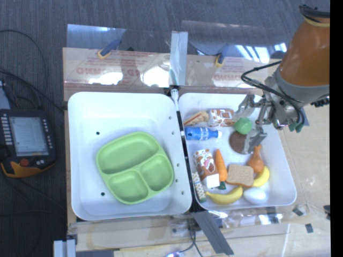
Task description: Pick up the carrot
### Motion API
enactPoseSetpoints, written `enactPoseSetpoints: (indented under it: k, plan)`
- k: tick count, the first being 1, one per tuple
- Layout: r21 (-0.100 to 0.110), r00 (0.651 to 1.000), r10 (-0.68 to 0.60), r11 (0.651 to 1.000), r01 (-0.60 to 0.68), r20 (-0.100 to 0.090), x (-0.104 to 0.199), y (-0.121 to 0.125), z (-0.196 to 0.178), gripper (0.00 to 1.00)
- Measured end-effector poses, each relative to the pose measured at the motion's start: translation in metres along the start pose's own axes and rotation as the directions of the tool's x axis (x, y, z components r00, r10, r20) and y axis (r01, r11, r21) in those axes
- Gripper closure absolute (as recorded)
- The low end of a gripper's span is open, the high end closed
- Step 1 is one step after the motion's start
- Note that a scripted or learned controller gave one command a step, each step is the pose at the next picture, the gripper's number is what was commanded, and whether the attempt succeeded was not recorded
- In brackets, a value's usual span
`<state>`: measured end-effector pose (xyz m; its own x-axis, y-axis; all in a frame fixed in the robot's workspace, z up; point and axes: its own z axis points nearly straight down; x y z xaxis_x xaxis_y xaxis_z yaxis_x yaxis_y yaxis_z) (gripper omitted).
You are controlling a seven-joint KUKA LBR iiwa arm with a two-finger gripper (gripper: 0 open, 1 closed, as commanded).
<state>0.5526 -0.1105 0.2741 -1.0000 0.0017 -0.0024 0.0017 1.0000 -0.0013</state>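
The carrot (pixel 220 165), a small orange cone, lies in the middle of the right bin (pixel 285 159) between a printed snack box (pixel 203 164) and a slice of toast (pixel 240 174). My gripper (pixel 251 123) hangs over the bin's upper right part, up and to the right of the carrot and apart from it. Its fingers (pixel 257 138) stand open. A green round thing (pixel 244 126) shows in the gap between them, and I cannot tell whether they touch it.
Around the carrot lie a blue bottle (pixel 202 134), a brown disc (pixel 237 142), an orange drumstick (pixel 257 159), a banana (pixel 229 196) and a white egg (pixel 256 195). The left bin (pixel 86 111) holds a green divided plate (pixel 135 167).
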Motion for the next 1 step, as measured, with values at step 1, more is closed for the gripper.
enactPoseSetpoints:
  k: [1]
  plan:
    - [0.0,1.0,-0.012,1.0,0.012,0.001,0.0436,-0.0103,0.153,0.0]
